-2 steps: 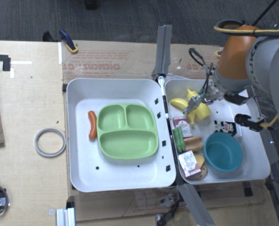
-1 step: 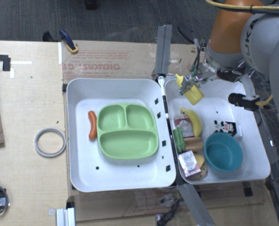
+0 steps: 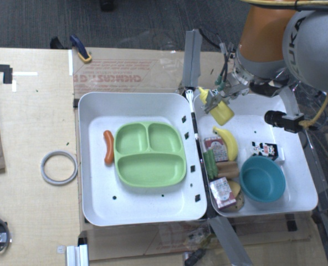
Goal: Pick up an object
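Observation:
My gripper [image 3: 215, 97] hangs over the back left corner of the right bin [image 3: 297, 204], reaching in from the grey arm with the orange band at the upper right. A yellow block [image 3: 223, 113] sits tilted between its fingertips, and the fingers are shut on it. The block looks raised a little above the bin floor. A small yellow bit [image 3: 204, 95] pokes out on the gripper's left side, by the wall between the bins.
The right bin holds a banana [image 3: 228, 141], a teal bowl [image 3: 262, 179], a small black-and-white carton [image 3: 266, 150], and packets [image 3: 221, 193] along its left wall. In the left bin [image 3: 92, 198] lie a green divided plate [image 3: 150, 154] and an orange sausage [image 3: 108, 147]. A tape ring [image 3: 59, 167] lies on the bench.

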{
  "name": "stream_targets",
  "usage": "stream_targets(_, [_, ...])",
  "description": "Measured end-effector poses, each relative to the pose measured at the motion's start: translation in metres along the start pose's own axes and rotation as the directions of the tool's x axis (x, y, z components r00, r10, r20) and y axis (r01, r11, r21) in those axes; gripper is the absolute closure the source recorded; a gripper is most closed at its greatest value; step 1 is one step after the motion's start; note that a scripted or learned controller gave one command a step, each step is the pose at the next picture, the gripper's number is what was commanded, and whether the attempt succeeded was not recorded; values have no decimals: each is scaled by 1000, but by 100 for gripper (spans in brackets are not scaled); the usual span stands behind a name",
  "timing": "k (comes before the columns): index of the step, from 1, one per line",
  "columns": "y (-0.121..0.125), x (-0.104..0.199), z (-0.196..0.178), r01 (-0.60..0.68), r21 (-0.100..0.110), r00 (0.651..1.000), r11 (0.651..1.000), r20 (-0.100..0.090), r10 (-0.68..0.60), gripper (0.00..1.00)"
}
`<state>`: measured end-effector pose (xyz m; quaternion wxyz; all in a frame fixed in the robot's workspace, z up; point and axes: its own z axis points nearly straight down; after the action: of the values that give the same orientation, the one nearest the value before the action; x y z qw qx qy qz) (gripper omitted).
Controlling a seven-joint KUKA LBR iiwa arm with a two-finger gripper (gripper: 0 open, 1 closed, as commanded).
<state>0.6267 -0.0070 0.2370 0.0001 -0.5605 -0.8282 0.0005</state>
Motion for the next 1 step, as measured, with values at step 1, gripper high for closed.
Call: stream_targets(1, [37,20,-126,-46,1,999,999,2,46,100])
